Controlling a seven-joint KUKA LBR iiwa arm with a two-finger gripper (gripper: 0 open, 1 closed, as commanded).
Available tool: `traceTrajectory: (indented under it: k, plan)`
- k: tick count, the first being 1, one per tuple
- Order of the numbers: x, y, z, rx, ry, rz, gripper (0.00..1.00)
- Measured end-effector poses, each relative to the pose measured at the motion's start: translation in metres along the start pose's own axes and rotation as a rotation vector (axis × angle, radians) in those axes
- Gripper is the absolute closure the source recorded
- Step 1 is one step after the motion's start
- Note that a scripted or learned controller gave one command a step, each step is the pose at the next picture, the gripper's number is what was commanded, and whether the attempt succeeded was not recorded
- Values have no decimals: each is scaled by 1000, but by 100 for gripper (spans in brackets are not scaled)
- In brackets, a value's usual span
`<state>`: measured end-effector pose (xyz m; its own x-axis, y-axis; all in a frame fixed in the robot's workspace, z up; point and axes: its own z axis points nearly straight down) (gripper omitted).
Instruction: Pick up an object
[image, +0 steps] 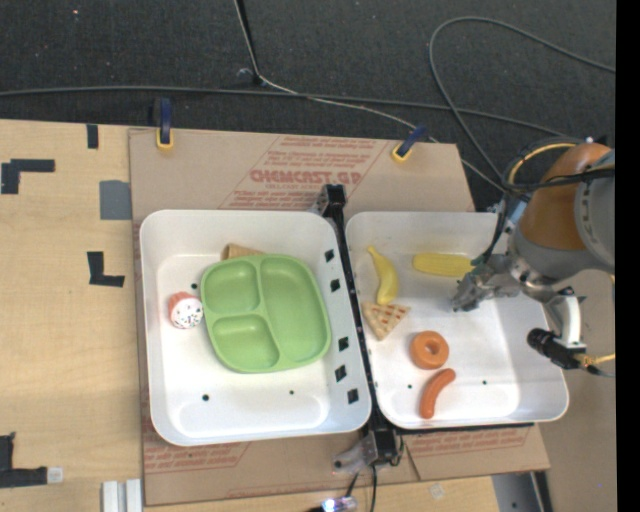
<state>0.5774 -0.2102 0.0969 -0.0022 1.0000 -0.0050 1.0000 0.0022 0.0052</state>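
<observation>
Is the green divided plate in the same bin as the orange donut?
No, the green divided plate sits in the left bin; the orange donut lies in the right bin.

Grey arm (560, 225) reaches in from the right; claw (470, 293) points down-left, low.

robotics lab | clamped cardboard (300, 170) | loose cables (480, 60) | taped bench (50, 300)

Two shallow white bins sit side by side. The left bin (160, 400) holds a green three-compartment plastic plate (265, 312) and a small white speckled ball (185, 313). In the right bin (520, 400), the gripper (470, 295) hangs just beside a yellow corn cob (441, 264), with a yellow banana (384, 276), waffle wedge (386, 319), orange doughnut (430, 350) and reddish sausage (436, 392) nearby.
</observation>
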Motion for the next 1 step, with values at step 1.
traceTrajectory:
  k: [1]
  plan:
    - [-4,8,-60,1,4,1,100]
